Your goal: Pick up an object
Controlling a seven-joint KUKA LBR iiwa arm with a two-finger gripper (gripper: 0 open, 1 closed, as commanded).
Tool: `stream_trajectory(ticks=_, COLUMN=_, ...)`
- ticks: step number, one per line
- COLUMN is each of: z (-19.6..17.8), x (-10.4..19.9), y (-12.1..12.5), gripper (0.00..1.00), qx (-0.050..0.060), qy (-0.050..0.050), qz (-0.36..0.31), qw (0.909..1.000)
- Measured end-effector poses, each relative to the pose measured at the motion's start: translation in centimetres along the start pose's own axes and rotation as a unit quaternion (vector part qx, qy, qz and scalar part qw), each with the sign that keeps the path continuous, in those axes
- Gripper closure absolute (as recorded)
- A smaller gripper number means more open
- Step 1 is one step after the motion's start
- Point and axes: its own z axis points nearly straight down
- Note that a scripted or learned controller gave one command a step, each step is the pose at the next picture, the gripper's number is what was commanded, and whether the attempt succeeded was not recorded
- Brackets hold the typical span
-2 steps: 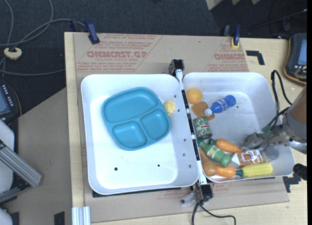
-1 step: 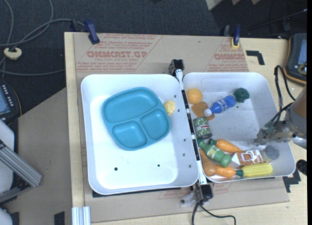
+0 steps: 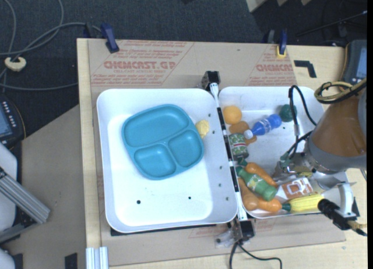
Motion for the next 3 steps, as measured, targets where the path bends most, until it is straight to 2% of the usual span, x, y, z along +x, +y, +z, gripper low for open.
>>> stream_trajectory(ticks=1, z=-0.1, x=-5.1, y=-0.2, gripper=1.00, qx=-0.001, qy=-0.003, qz=0.005, qw=1.0000)
stream_trajectory(ticks=2, z=-8.3, x=2.4, y=3.3, gripper=1.00, qx=-0.005, qy=-0.002, qz=-0.002, qw=1.0000)
stream_trajectory(ticks=3, z=-10.2, x=11.2, y=11.0, gripper=1.00, qx=-0.004, qy=0.000, qz=-0.003, qw=1.0000)
